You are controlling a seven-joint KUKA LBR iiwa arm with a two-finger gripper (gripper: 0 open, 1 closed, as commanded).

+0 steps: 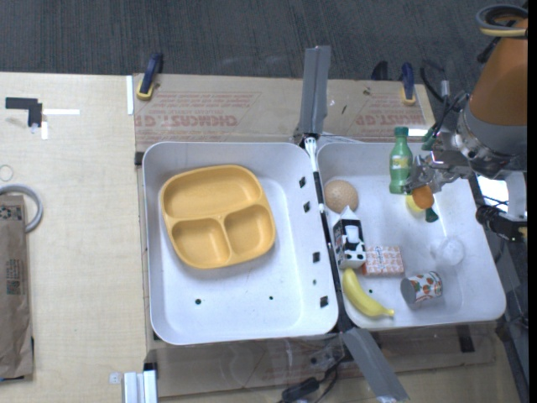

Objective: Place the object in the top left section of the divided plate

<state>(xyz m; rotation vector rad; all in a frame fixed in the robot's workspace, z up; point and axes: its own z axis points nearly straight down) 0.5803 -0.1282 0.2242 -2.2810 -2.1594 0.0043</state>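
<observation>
The yellow divided plate (170, 225) lies in the left bin (243, 317), with one wide section at the back and two smaller ones in front. My gripper (428, 183) hangs over the back of the right bin (470, 296), close to the right of a green bottle (400, 159). A small orange object with a dark green end (422, 198) sits directly under the gripper's tip. Whether it is held or resting on the bin floor is unclear from this angle.
The right bin also holds a tan ball (341, 196), a cow-patterned carton (350, 242), a pink box (384, 260), a banana (362, 296), a small can (421, 287) and a clear cup (450, 250). A raised divider (320, 225) separates the bins.
</observation>
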